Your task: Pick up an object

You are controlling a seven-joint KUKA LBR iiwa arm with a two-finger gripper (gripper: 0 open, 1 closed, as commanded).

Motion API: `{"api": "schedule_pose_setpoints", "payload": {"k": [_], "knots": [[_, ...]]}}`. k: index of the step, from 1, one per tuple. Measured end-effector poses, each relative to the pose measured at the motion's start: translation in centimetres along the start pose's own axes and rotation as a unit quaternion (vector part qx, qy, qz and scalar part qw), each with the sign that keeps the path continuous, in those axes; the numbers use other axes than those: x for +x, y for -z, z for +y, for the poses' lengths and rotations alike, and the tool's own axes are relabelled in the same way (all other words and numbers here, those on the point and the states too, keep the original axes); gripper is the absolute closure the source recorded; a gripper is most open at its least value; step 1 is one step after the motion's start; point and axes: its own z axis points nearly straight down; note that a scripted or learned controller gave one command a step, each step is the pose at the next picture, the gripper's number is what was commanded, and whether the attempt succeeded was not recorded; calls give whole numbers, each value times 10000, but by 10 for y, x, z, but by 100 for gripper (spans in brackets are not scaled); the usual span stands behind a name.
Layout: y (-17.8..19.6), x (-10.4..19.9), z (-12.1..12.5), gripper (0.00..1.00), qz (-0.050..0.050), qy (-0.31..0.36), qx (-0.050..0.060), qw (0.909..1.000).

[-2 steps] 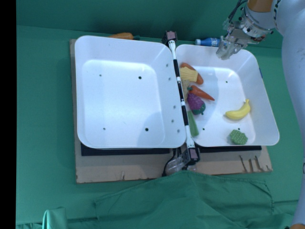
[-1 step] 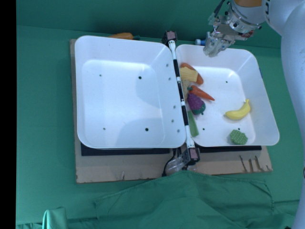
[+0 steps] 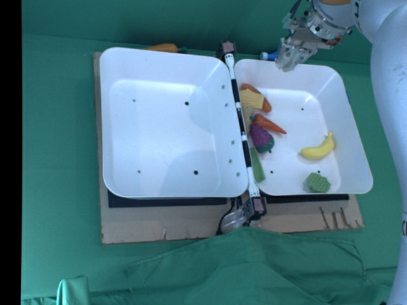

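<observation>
- Within the right bin (image 3: 356, 176) lie all the candidates we can pick from: a banana (image 3: 318, 148) toward the right-hand wall, a green knobbly toy (image 3: 317, 182) just below it near the front corner, and a cluster against the left wall.
- That cluster holds a carrot (image 3: 269, 124), a purple grape bunch (image 3: 261, 138) touching it from below, a yellow block (image 3: 251, 98) with an orange piece (image 3: 262, 100) tucked behind it, and a green stick-shaped toy (image 3: 256, 165) running along the wall toward the front.
- Every one of these rests on the bin floor, so we judge that nothing is picked up yet; the whole grasp is left to do.
- Above the back rim of the same bin hangs our gripper (image 3: 289, 61), well apart from every toy and set off toward the bin's back left corner.
- Nothing sits between its fingers; whether they stand wide or narrow we cannot tell from this slant.
- Remaining, as we see it: choose a toy, travel over it, come down, close, and lift. The banana and the green knobbly toy lie free of neighbours and look the easier choices; the clustered pieces by the wall look crowded.
- Beside all this, the left bin (image 3: 127, 75) plays no part for now, and a black-and-white divider bar (image 3: 240, 122) runs between the two bins.
- Behind the left bin's back rim we see a small orange object (image 3: 162, 47), outside both bins, and a small blue object (image 3: 269, 56) pokes out behind the right bin's back rim near the gripper.
</observation>
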Motion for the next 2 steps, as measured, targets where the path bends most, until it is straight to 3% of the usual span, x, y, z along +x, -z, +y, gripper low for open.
{"api": "schedule_pose_setpoints", "payload": {"k": [1,2], "knots": [[-22,-52,-2,100,-8,-25,31,10000],[-32,-84,-1,100,-12,-17,12,10000]]}}
